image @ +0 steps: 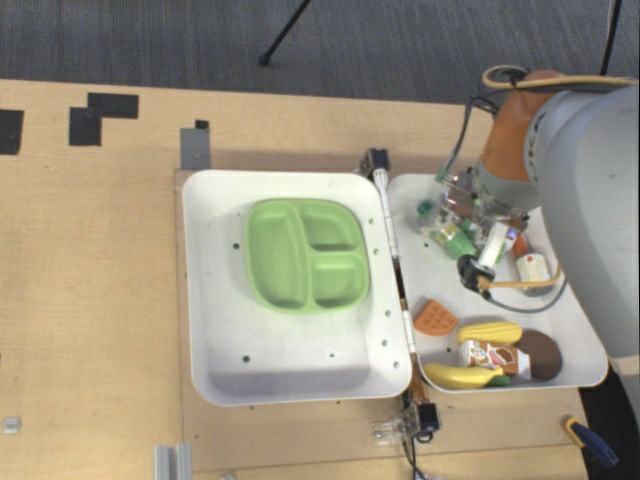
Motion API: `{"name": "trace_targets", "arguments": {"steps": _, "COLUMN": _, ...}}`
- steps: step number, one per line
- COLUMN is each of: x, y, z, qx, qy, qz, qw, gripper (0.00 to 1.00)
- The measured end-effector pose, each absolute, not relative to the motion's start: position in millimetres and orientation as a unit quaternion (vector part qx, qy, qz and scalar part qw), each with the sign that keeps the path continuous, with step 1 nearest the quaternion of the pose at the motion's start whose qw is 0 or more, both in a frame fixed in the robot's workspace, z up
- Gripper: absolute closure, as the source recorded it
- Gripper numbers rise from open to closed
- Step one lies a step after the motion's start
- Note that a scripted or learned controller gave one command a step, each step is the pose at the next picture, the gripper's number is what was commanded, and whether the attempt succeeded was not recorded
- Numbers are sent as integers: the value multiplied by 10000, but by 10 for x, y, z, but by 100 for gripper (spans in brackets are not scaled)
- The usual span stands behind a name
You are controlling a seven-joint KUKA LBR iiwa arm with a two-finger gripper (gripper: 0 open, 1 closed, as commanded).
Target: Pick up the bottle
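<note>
Bottle, seemingly green, sits half-hidden under the gripper.

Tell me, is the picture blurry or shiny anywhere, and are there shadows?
In the camera view, the light is soft and even; the green tray looks sharp, with a faint shadow on the left bin. The big grey arm looks soft and blurry since it is close to the camera. Around the gripper the small things, bottle included, are too jumbled and fuzzy to tell apart. No strong glare.
</note>
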State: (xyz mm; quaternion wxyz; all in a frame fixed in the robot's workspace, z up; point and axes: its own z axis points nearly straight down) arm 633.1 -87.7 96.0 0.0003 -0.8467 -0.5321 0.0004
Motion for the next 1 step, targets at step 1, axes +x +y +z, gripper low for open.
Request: {"name": "trace_targets", "arguments": {"steps": 1, "x": 5875, "y": -596, "z": 2362, "qx": -8692, "qy": -4944, "qz": -19, "qw": -9, "gripper": 100}}
